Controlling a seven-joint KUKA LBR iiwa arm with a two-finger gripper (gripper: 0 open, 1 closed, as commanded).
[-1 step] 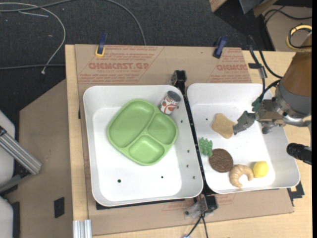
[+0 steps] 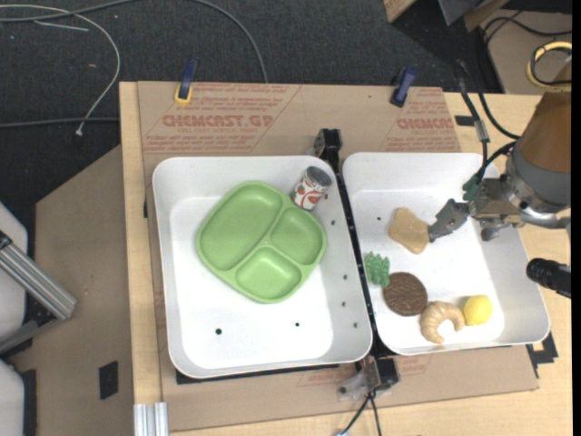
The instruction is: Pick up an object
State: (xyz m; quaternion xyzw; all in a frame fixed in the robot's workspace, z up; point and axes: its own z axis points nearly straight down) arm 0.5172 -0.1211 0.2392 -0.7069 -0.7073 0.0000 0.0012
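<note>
The right bin (image 2: 508, 271) holds a tan bread-like chunk (image 2: 408, 231), a small green leafy piece (image 2: 376, 266), a round brown patty (image 2: 405, 293), a pale croissant (image 2: 440, 321) and a yellow lemon (image 2: 477, 310). My gripper (image 2: 467, 224) hovers over the upper right part of this bin, just right of the tan chunk. Its fingers (image 2: 446, 219) are spread, and it is open with nothing between them. One dark finger points toward the chunk without touching it.
The left bin (image 2: 182, 316) carries a green divided plate (image 2: 261, 241) and a small red-and-white can (image 2: 311, 187) lying at its top right corner. A black clamp (image 2: 328, 143) sits between the bins at the back. Cables run behind the arm at the right.
</note>
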